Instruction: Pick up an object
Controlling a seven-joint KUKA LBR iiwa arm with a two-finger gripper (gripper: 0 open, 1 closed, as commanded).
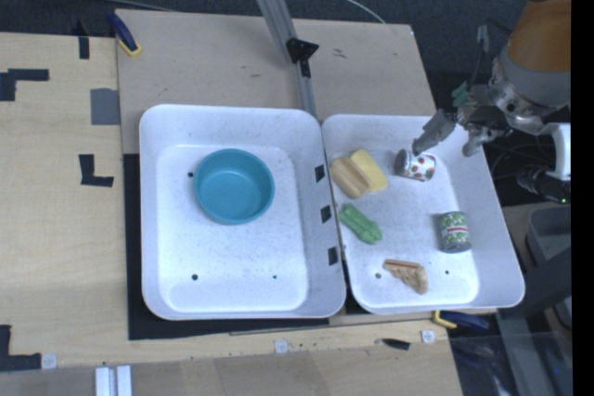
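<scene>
Watching the feed here: the gripper [455, 133] is hanging over the top edge of the right bin [492, 236], jaws spread wide with nothing between them. One finger pokes down-left toward the bin, the other sits off to its right near the rim

Closest thing to it is the little cup [419, 167], white with red spots, lying on its side just beside the left finger. From the gripper it's at about 7 o'clock, so the move I'd expect is a short shift down-left and then a drop. The cup's long axis looks like it runs roughly 10 to 4 o'clock, though it's small and I wouldn't swear to it. If that's right, the jaws would want to close across that line, not along it

Other candidates in the same bin, all further out: a yellow sponge [368, 170] next to a tan bread roll [349, 178] at around 8 o'clock from the gripper, a green toy [360, 224] lower down at 7, a green can [453, 231] almost straight at 6, and a slice of toast [406, 274] near the bottom edge. The blue bowl [234, 186] sits in the left bin [167, 134], well apart from all this

My bet is the cup, but round things lying down tend to roll off a fingertip
</scene>
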